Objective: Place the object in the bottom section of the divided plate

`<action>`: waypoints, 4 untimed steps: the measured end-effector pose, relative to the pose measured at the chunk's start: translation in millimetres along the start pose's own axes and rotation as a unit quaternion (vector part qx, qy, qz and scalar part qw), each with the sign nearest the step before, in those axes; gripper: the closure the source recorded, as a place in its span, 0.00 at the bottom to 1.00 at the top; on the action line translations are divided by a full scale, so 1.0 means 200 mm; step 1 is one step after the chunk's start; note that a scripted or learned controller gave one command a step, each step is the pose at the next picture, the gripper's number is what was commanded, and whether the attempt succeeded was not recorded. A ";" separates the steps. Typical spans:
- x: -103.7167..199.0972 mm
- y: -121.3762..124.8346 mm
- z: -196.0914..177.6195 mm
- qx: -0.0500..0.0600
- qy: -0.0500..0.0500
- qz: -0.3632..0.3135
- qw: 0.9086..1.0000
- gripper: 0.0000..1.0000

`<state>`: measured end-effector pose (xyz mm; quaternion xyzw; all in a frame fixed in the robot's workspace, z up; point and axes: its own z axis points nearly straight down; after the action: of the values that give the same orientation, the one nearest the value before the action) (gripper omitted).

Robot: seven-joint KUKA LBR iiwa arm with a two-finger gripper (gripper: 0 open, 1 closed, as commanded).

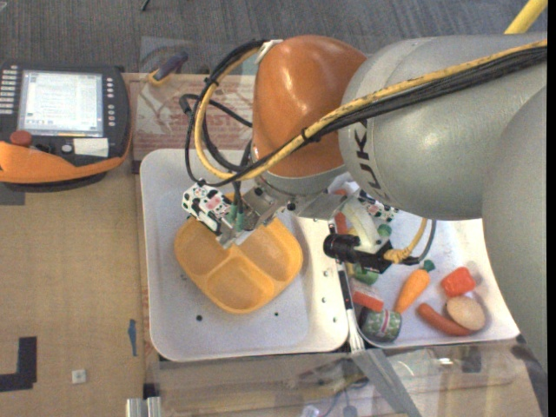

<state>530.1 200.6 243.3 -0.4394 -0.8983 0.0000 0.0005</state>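
Here, object: a small black-and-white cow-patterned toy [202, 203] sits at the upper left edge of the divided plate, just beside the pincer.
Plate: a yellow-orange divided plate [239, 263] lies in the left bin, tilted as seen from above, with three sections; the lowest section faces the bottom of the view and looks bare.
Pincer: the pincer [240, 217] hangs over the plate's upper rim where the dividers meet; the toy touches or nearly touches its left side, but whether the toy is between the fingers, and whether they are apart or together, I cannot tell.
Arm: the grey arm [434, 120] with its orange band [304, 102] reaches in from the right, yellow and black cables looping past the wrist.
Left bin: a shallow white bin [165, 259] holding the plate.
Right bin: the second white bin [486, 241] holds toy food, among them a carrot [412, 290], a red-orange piece [458, 281], a pale egg-like piece [466, 313] and a round green-patterned item [381, 324].
Bench: a brown bench [69, 276] carries both bins.
Control pad: an orange and grey handheld unit with a lit screen [61, 120] lies at the upper left, well apart from the bins.
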 end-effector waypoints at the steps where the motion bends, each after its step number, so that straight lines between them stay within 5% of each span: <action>1: 0.00 0.00 0.00 0.000 0.000 0.000 1.000 0.00; 2: -0.32 -0.05 0.31 0.000 0.000 0.042 0.999 0.00; 3: -0.59 -0.42 -0.14 -0.001 -0.001 0.109 0.994 0.00; 4: -0.26 -0.29 -0.04 0.000 0.000 0.049 0.999 0.00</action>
<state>517.3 123.7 250.8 -0.4831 -0.8756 -0.0001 0.0003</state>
